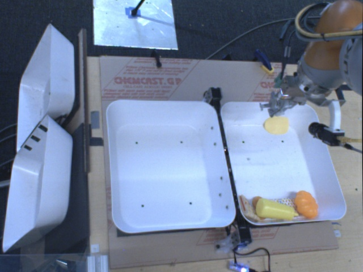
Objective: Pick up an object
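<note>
While the tool (pixel 277 103) hangs over the right bin (pixel 323 152), its opening impossible to tell, just above a pale yellow object (pixel 276 125), the near corner holds a yellow cylinder (pixel 275 209), orange ball (pixel 306 204) and cracker (pixel 247 207).

Two shallow white bins lie side by side on the surface: one toward the left edge (pixel 164 163) and one toward the right edge (pixel 283 157). The right one holds four loose things: one pale yellow round piece (pixel 276 125) near its far edge, and at its near edge one yellow bottle-shaped toy (pixel 275 209), one orange ball (pixel 306 204) and one flat tan cracker-like piece (pixel 247 207). Two more white tubs (pixel 42 152) lean off the surface's left edge. One arm (pixel 329 44) reaches in.
</note>
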`<state>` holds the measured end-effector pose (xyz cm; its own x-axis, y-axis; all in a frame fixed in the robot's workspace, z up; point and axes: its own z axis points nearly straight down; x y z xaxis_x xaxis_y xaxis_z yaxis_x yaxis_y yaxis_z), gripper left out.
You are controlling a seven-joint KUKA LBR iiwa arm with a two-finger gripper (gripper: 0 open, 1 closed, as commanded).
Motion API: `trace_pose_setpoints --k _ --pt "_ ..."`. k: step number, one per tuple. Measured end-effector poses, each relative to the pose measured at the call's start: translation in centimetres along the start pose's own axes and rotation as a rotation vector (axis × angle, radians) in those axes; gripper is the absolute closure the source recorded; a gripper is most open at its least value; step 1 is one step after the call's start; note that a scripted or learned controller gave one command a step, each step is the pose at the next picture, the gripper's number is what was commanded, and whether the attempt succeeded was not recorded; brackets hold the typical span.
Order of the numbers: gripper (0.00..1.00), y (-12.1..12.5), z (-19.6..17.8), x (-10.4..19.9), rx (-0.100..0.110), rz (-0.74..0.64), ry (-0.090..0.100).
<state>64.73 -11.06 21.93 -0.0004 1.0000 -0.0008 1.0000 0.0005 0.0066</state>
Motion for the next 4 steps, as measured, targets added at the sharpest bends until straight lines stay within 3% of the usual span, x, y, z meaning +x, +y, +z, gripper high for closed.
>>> trace_pose_setpoints --k 1,2,4 --pt "1.0 0.1 -5.3 0.0 0.001 0.0 0.0" --pt "1.0 -0.7 -4.8 4.7 0.006 -0.004 0.002" --pt "1.0 -5.1 -4.1 13.8 0.006 -0.005 0.002"
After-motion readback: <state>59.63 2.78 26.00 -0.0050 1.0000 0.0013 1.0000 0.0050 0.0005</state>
